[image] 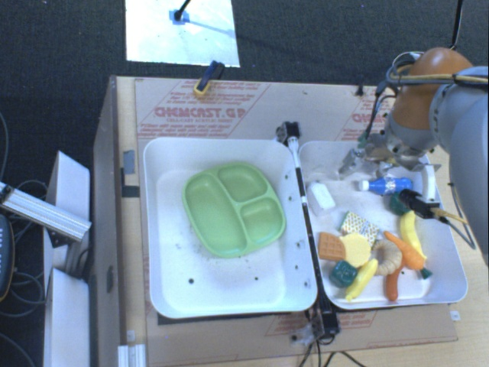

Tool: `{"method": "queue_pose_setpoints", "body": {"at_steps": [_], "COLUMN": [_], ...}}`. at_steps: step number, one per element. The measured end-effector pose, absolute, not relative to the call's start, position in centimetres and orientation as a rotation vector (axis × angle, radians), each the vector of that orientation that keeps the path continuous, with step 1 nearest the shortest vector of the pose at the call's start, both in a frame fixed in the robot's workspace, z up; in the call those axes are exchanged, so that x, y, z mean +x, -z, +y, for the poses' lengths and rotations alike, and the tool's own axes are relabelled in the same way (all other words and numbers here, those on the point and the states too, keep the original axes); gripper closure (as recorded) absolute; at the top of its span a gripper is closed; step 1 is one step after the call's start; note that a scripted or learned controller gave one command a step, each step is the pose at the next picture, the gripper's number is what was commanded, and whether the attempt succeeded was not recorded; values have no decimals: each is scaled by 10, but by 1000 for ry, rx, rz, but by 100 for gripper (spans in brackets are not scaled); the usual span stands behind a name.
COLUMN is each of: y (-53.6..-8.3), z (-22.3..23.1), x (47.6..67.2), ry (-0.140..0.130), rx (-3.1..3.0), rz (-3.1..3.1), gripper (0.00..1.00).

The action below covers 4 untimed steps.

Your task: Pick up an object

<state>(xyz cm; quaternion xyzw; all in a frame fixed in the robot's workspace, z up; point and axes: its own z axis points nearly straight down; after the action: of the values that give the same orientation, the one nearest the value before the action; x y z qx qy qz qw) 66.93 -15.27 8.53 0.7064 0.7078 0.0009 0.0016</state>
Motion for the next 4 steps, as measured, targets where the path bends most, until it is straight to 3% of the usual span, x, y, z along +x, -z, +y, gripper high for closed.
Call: {"method": "queue_pose_setpoints", "body": {"at_steps": [4], "y": [-86], "z": [-167], "x": [670], "ry": [-3], "rx": [2216], "rz": [2221], "gripper": [0]}}
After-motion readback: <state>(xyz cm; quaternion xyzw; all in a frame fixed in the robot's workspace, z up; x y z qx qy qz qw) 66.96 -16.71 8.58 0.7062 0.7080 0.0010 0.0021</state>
